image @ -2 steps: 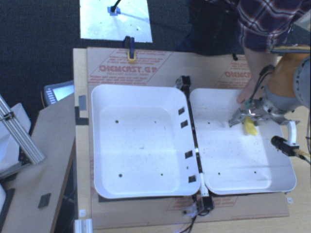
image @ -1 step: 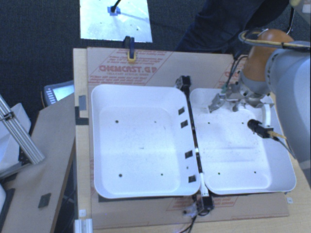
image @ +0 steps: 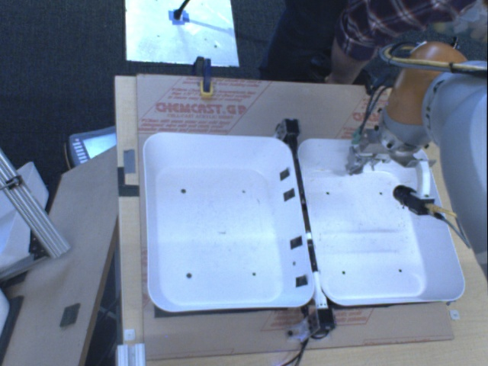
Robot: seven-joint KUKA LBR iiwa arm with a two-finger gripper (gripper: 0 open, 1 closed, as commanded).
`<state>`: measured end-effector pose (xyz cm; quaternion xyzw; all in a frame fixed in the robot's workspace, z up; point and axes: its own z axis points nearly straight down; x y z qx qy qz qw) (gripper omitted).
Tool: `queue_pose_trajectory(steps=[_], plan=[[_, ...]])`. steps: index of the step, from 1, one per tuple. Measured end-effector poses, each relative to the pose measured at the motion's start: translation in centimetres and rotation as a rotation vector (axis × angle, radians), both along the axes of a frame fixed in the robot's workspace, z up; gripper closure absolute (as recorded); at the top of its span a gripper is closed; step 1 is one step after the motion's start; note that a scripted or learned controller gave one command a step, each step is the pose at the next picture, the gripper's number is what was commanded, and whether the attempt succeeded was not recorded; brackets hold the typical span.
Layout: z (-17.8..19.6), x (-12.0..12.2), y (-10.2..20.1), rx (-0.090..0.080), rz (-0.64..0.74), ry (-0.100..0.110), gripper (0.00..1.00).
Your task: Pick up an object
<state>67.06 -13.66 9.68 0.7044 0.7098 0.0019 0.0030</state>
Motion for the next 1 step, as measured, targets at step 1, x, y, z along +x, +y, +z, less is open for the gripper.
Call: queue_pose_trajectory(steps=[1], plan=[[9.45, 0.01, 7.03, 0.003, 0.003, -0.003, 1.00]])
